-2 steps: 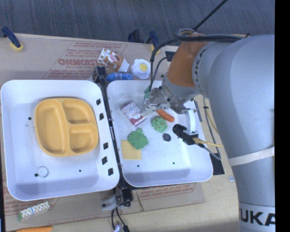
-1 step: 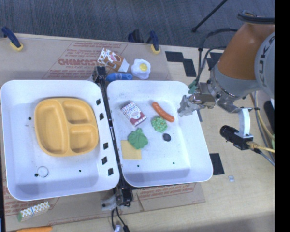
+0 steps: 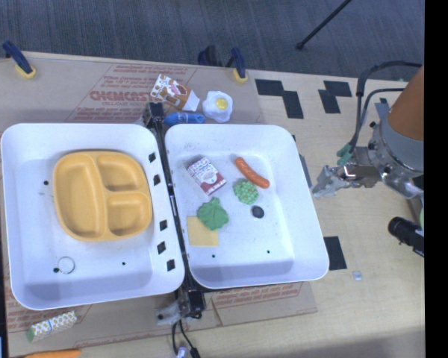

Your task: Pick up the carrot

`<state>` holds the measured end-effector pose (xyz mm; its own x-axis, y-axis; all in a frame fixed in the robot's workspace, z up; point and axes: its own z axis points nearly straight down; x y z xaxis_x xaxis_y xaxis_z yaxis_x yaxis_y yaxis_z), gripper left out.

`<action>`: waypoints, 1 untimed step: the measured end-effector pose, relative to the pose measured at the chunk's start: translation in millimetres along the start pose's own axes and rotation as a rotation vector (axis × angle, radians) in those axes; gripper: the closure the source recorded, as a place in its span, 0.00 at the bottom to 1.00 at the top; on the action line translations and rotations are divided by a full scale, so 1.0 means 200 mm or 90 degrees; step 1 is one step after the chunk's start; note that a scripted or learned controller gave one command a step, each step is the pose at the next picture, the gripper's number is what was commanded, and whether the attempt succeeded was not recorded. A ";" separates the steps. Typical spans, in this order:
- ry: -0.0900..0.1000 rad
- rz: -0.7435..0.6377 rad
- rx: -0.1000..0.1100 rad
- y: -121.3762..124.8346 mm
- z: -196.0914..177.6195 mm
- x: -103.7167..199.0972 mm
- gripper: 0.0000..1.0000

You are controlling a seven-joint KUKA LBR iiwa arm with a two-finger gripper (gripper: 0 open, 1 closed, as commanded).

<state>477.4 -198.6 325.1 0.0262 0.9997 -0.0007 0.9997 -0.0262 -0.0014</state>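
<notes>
Hovering outside the right bin [image 3: 305, 200] at the frame's right edge, the gripper [image 3: 327, 183], its jaw state impossible to tell, risked grabbing the green broccoli [image 3: 246, 192] just beside the carrot [image 3: 252, 173] in the bin's upper middle instead.

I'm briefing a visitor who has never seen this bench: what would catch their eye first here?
Most likely the yellow divided tray, which takes up much of the left bin. Next, the small cluster in the right bin: an orange carrot toward its far side, green pieces beside it, a red-and-white carton and a yellow slice. The gripper sits outside the right bin's right rim, over the bench.
</notes>
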 end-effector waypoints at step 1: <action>-0.001 -0.123 -0.001 0.00 -0.56 -0.02 1.00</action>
<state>476.8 -203.1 437.5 -0.1662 0.9861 -0.0020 0.9861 0.1662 0.0002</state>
